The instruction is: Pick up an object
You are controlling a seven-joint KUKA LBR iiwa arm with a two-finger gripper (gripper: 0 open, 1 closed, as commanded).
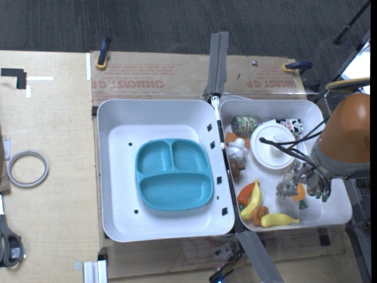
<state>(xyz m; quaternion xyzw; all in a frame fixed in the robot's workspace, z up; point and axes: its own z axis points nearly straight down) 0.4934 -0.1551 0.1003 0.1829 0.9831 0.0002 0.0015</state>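
Note:
My gripper (293, 186) is down in the right bin (336, 214), near its front right part. A small orange piece (300, 191) with a green bit lies right against it; I cannot tell whether it is held. Just to the left lie a yellow banana (254, 199) and a red pepper (245, 194). A second yellow banana-shaped piece (278, 220) rests by the front wall. A white round dish (272, 146) sits behind the gripper, with cables crossing over it.
A green can (245, 124), a black-and-white patterned item (290, 125) and a brown and white clump (235, 155) lie at the back and left of the right bin. The left bin (115, 175) holds a blue divided plate (174, 174). A grey ring (26, 168) lies on the bench.

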